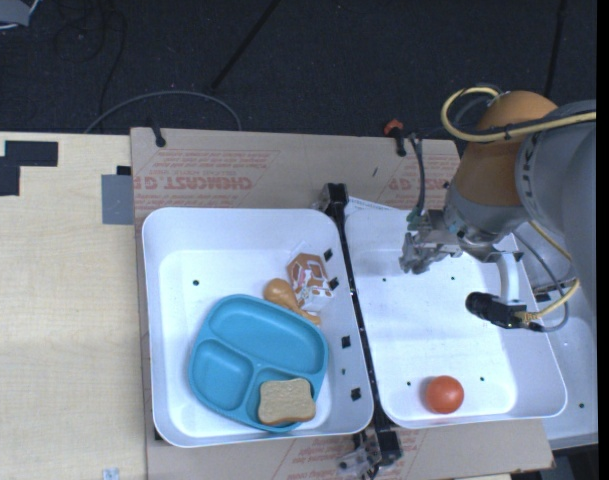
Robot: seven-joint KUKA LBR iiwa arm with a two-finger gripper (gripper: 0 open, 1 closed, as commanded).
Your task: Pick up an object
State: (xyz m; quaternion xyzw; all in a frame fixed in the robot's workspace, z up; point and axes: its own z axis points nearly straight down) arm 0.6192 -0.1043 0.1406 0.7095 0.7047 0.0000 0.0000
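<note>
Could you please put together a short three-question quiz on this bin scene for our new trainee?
1. True or false: the blue divided plate lies in the same bin as the red ball.
2. Which item rests on the plate? A) red ball B) slice of bread C) orange toy
3. Fill in: the end effector hangs over the ____ bin in the camera view.

Key
1. False: the plate is in the left bin, the ball in the right.
2. B
3. right

Jaws (416, 259) over right bin (544, 408); tomato (444, 394) near its front.
</note>
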